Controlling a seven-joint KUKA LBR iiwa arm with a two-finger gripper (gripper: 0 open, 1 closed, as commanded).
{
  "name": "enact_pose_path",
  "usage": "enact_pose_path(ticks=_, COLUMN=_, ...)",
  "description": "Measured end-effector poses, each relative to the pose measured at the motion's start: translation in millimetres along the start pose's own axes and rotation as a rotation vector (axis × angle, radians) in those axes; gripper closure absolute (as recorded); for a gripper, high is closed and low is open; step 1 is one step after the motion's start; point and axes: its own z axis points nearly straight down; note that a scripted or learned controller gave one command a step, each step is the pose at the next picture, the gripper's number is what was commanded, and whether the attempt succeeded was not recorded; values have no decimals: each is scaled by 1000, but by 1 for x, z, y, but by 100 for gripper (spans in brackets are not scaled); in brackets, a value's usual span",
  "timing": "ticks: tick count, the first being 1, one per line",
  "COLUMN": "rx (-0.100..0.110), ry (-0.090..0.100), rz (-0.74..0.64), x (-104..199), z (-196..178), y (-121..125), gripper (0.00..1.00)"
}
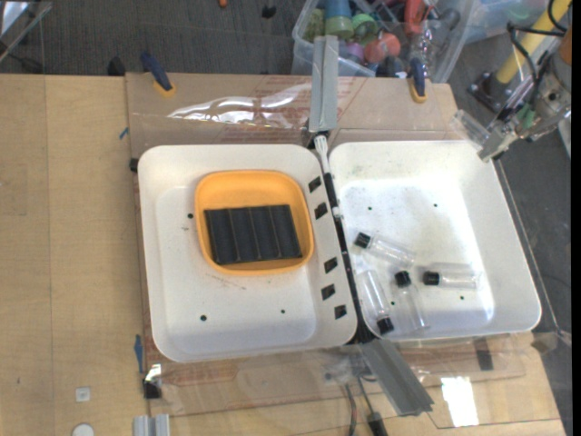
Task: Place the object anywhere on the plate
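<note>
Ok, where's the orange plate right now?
The orange plate sits in the left bin, toward its back, with a black ribbed block lying on it.

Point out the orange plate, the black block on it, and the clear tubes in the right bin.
orange plate (211, 189): camera view, on its bare upper-left rim.
black block (252, 233): camera view, middle of its ridged top.
clear tubes (386, 248): camera view, body of one tube in the right bin.

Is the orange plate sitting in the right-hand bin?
No, the orange plate sits in the left bin; the right bin holds clear vials with black caps.
</note>
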Motion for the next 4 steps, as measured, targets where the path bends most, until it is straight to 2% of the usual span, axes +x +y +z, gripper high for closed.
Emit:
enact_pose_path(ticks=1, rx=-2, ry=-1, rz=-264, x=-1, z=-57, y=0, gripper=100)
enact_pose_path(ticks=2, rx=-4, ry=-3, rz=-678, x=0, z=-152, y=-3, gripper=100)
enact_pose_path(ticks=3, rx=-5, ry=-4, rz=-1006, x=2, z=-191, y=-9, gripper=100)
enact_pose_path(ticks=4, rx=-6, ry=-5, rz=-1334, x=0, z=-191, y=-4, gripper=100)
